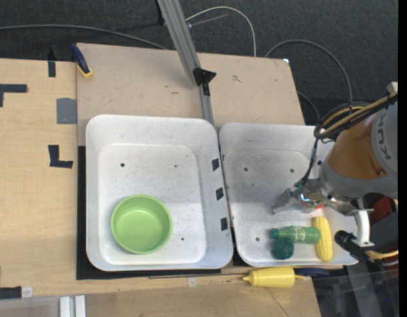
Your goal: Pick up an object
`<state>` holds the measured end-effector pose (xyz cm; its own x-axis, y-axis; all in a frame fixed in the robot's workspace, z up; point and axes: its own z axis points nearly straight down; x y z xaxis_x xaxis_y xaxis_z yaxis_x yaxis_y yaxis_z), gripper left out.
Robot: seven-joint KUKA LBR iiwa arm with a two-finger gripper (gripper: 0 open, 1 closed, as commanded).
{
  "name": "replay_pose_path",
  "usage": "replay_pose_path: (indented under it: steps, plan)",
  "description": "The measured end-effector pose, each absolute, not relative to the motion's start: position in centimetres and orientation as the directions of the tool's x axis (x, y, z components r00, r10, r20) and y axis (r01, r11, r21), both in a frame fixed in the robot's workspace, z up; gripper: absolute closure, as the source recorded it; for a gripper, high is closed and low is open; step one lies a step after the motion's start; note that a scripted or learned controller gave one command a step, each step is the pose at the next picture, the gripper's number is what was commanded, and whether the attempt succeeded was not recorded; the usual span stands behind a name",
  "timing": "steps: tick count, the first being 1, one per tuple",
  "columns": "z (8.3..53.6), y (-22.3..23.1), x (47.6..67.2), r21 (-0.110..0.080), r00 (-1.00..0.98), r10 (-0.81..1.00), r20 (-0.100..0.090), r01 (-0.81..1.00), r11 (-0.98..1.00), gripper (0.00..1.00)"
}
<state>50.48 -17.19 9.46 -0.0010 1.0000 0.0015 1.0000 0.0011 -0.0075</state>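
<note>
The hand hung open, gripping nothing, above the right bin. The green bottle looked light, rigid, slippery; best grasped mid-body.

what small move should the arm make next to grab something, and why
Probably shift the gripper toward the near edge and lower it over the green bottle. The gripper sits in the right bin with nothing between its fingers, and the bottle lies just below it beside the yellow banana.

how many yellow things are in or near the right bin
2: a yellow banana-like object in the right bin near its front right corner, and a yellow bottle outside its front edge. Others may hide under the arm.
</note>
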Motion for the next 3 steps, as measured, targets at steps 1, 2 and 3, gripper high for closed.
replay_pose_path:
  steps: [1, 2, 3]
  plan:
    - [10.7, -17.2, 50.6, -0.004, -0.002, 1.000, 0.001, 1.000, 0.002, 1.00]
    - [15.0, -16.9, 50.4, 0.002, -0.002, 1.000, -0.001, 1.000, 0.002, 1.00]
    - [19.2, -16.5, 50.3, 0.002, -0.002, 1.000, -0.001, 1.000, 0.002, 1.00]
